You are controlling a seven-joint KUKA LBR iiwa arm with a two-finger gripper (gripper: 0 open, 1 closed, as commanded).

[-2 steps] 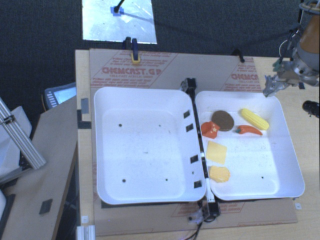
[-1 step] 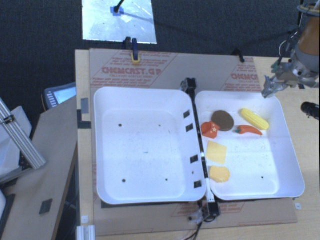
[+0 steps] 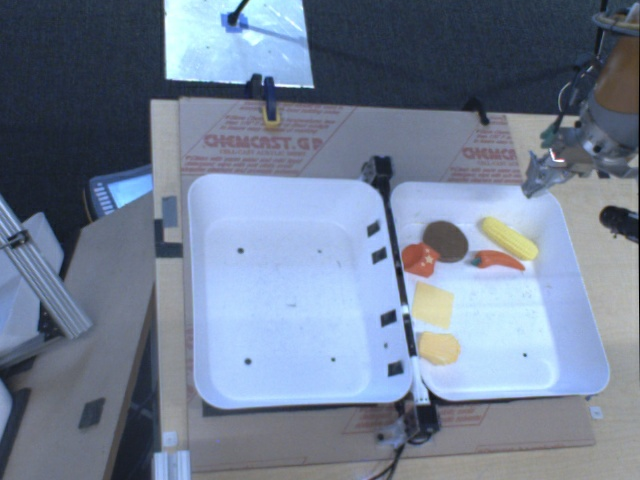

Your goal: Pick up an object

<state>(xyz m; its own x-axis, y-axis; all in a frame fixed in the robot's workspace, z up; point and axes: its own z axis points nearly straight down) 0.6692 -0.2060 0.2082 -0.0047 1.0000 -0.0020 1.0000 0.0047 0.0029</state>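
Note:
The right bin (image 3: pixel 560 363) holds several toy foods. A brown round patty (image 3: pixel 445 239) lies near its back left, with a red piece (image 3: pixel 420 259) just left of it. A yellow corn cob (image 3: pixel 509 237) and an orange-red pepper (image 3: pixel 497 261) lie to the right. A pale yellow cheese square (image 3: pixel 433 305) and a yellow-orange lump (image 3: pixel 438 348) sit nearer the front. My gripper (image 3: pixel 541 179) hangs above the bin's back right corner, away from all the foods, with nothing visible in it.
The left bin (image 3: pixel 290 288) sits beside the right one, joined by black clips (image 3: pixel 384 256) along the middle. Both rest on a cardboard sheet (image 3: pixel 330 133). A shiny plate (image 3: pixel 237 26) lies at the back. A grey bench part (image 3: pixel 100 298) stands left.

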